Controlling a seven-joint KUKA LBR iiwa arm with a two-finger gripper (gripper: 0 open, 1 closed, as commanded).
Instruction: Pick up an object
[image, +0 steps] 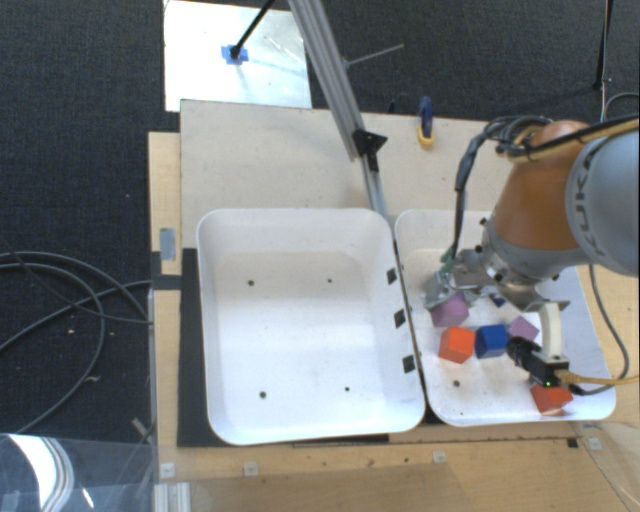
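A pink block (449, 311) lies tilted in the right bin (590, 330), just above an orange cube (457, 345). The arm (560, 205) bends low over it; whether the jaws are apart is unclear.

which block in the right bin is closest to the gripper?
The pink-purple block, directly under the gripper near the bin's left wall. The orange block, blue block, pale purple block and red block lie farther away.
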